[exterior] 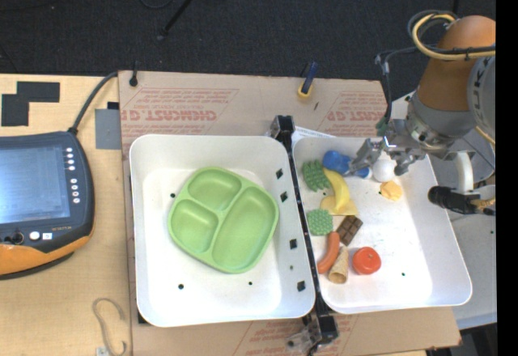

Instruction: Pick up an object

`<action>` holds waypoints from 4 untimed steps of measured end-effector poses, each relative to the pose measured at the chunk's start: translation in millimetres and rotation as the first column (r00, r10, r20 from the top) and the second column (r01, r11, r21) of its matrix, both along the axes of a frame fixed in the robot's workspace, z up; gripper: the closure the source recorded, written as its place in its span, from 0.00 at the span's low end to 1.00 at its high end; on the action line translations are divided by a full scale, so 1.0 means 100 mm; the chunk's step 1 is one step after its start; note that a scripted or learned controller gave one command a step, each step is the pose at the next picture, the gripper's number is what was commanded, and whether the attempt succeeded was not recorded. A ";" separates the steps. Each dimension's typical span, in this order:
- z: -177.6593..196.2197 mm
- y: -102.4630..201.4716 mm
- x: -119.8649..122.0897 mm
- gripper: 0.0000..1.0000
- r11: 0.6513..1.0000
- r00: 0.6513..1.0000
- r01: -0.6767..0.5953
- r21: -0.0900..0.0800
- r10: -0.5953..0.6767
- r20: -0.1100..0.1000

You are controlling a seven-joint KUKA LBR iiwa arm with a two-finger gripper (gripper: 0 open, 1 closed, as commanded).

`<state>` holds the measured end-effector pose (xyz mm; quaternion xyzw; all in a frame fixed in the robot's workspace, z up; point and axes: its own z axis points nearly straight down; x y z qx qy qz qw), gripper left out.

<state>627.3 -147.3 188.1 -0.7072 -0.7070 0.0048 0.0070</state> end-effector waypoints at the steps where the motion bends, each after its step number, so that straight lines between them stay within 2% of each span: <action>1: 0.09 0.00 0.03 0.00 1.000 1.000 -0.002 -0.002 0.002 0.013; 3: -0.98 0.12 0.01 0.00 1.000 1.000 -0.002 -0.002 0.002 0.008; 4: -0.84 0.11 0.02 1.00 1.000 1.000 -0.002 -0.001 0.002 0.012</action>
